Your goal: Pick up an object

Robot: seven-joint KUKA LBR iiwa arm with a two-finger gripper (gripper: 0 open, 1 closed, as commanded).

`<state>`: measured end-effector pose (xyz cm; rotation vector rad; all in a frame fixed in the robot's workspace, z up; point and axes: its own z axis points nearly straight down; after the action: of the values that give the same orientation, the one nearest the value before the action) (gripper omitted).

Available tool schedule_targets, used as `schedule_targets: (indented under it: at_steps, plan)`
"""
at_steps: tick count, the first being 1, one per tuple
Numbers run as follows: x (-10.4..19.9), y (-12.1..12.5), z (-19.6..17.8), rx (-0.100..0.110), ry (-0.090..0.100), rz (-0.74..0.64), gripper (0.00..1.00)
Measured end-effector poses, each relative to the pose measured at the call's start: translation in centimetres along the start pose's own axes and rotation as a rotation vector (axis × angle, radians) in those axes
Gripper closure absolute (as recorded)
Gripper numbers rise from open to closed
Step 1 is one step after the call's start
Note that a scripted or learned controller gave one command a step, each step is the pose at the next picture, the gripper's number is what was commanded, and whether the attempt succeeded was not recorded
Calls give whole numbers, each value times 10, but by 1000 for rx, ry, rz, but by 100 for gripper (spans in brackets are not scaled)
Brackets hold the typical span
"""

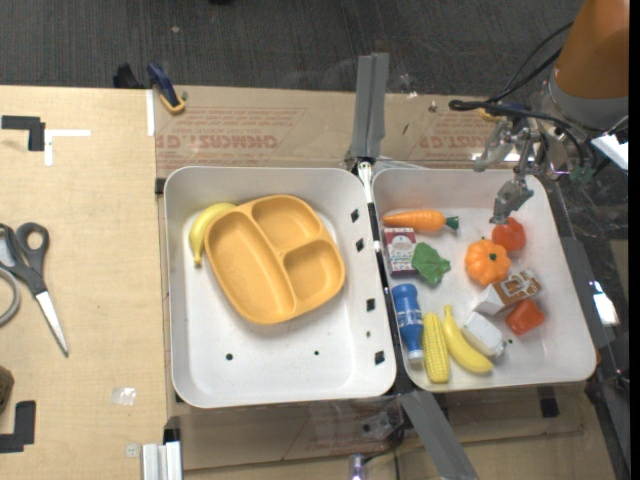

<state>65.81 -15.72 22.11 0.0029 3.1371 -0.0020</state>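
My gripper point(508, 203) hangs over the far right part of the right bin point(570, 368), just above a red tomato point(509, 235). Nothing shows in its grasp. Below the tomato sit an orange pumpkin point(487, 262), a small brown and white carton point(517, 287) and a red pepper point(525, 316). A carrot point(415, 220), a red box point(400, 250) and a green leafy piece point(432, 264) lie further left. Along the near side are a blue bottle point(406, 313), a corn cob point(436, 348), a banana point(465, 343) and a white piece point(485, 333).
The left bin point(200, 368) holds a yellow divided plate point(275, 258) with a second banana point(205, 230) tucked at its left rim. Scissors point(35, 278) lie on the bench at far left. Cables point(500, 106) trail behind the wrist.
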Motion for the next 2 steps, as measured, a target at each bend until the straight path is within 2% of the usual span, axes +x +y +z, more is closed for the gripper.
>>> schedule_targets:
  at_steps: [1,2]
  plan:
    - [16,-18,114,0,-1,130,0]
    - [32,-52,127,0,-1,88,0]
